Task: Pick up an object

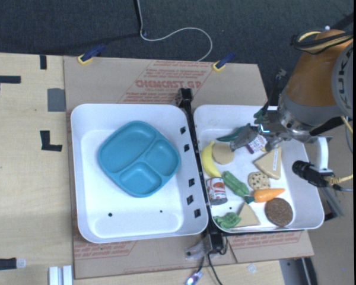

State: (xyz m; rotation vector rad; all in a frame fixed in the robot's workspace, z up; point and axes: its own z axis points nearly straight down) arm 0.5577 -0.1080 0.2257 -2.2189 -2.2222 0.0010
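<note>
The end effector (253, 137) hangs over the right bin (311, 221) of toy food beside a blue plate (139, 158).

Red print on the cardboard (166, 85) under the bins is upside down & too blurred to read for sure; the can (217, 190) label is too small to make out.

You've got a light blue divided plate (139, 158) in the white left bin (89, 218); white right bin (311, 218) has a yellow banana (209, 161), orange carrot (268, 194), green bean pod (236, 183), brown round patty (279, 211), chocolate-chip-spotted cookie (257, 180), and red-and-white can (217, 190). Your arm (320, 70) is grey with an orange band, over tan cardboard (160, 82) printed in red lettering.
</note>
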